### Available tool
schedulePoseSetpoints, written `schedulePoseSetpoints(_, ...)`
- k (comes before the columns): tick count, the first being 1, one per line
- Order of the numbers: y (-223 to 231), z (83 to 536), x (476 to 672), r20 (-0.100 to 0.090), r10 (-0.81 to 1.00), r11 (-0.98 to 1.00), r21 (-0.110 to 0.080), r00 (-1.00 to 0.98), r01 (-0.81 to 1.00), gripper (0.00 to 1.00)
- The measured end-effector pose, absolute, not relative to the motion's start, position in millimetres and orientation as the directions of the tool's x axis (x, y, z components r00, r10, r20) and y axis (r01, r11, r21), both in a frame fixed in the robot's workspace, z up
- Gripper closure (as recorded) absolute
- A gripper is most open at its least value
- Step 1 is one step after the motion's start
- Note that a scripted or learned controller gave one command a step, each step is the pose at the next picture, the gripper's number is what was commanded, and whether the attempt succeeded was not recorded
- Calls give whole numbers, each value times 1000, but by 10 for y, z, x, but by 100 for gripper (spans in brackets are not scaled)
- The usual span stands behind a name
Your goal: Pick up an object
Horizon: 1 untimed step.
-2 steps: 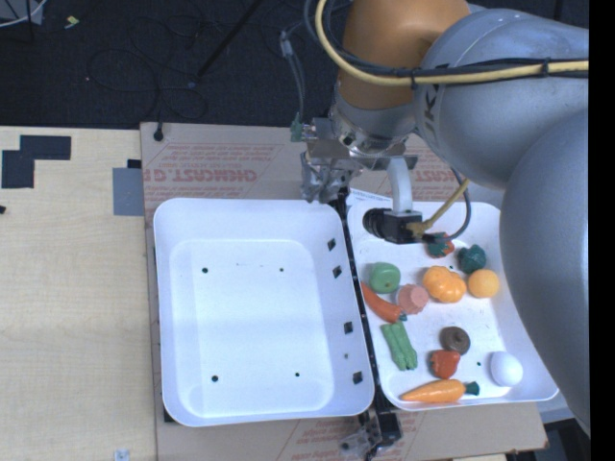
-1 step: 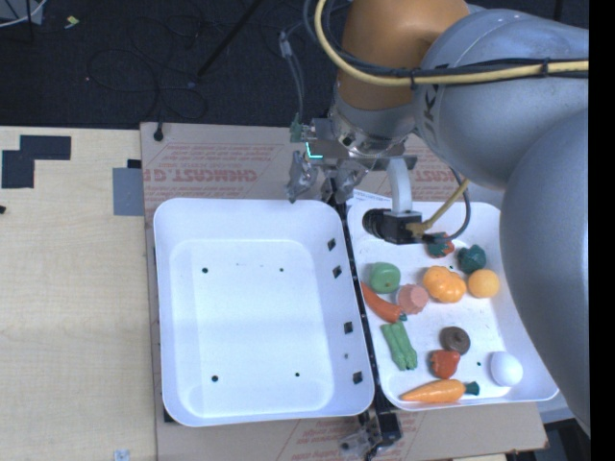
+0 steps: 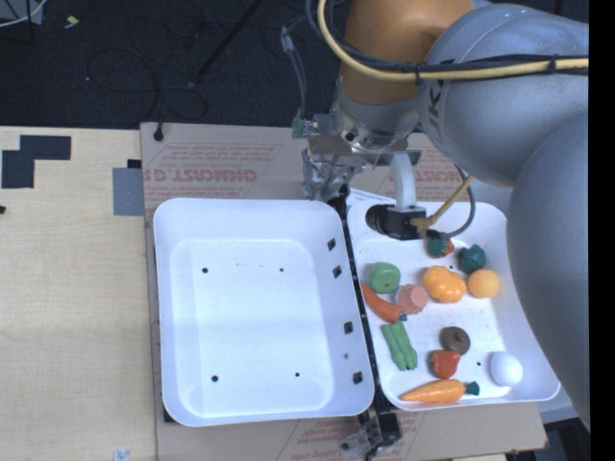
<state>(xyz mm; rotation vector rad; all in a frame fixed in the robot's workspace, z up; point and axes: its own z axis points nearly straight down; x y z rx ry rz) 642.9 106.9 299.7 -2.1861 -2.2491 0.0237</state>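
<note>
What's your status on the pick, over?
Gripper high at the bins' far edge, nothing seen in it. Toy foods, carrot and egg among them, all lying in right bin. Approach unobstructed.

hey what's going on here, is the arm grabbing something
A grey robot arm reaches in from the right, its gripper hanging above the far end of the divide between two white bins. Nothing shows between its fingers, so no pick is evident yet. The right bin holds toy food: a carrot, a white egg, a green pea pod, an orange and several other pieces. The left bin has no toys in it.
</note>
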Motion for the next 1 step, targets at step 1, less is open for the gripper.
schedulePoseSetpoints(1, 2155, 2917, 6430, 2, 1000, 9, -2, -9, 1000, 100)
